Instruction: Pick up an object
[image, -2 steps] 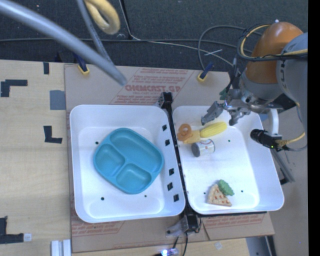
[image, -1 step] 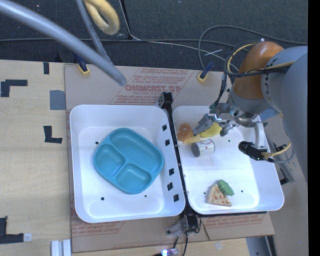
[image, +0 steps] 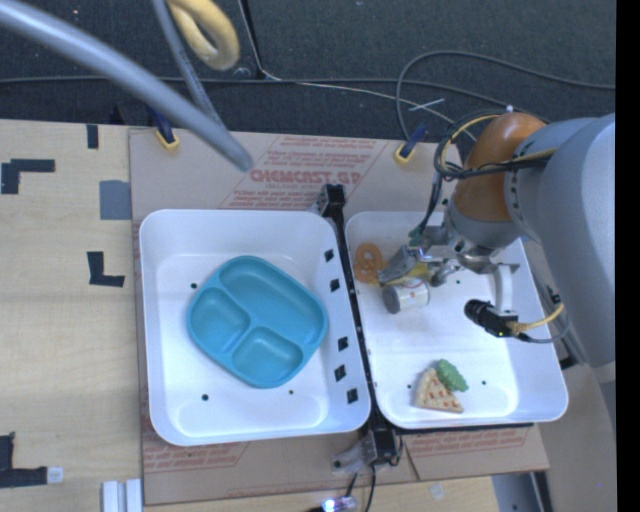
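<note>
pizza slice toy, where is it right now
The pizza slice toy lies in the right bin, near its front edge, apart from the claw further back.

Both bins, left (image: 160, 300) and right (image: 530, 385), look like smooth white plastic with a soft sheen; the tray (image: 257, 320) is smooth blue plastic, semi-matt. The base sheet (image: 300, 165) beneath them looks like matt brown cardboard with red print, and the bench (image: 60, 330) shows a pale wood-grain finish. The arm (image: 575, 210) has a smooth grey shell, apparently painted metal, with a glossy orange band (image: 500, 165).
</note>
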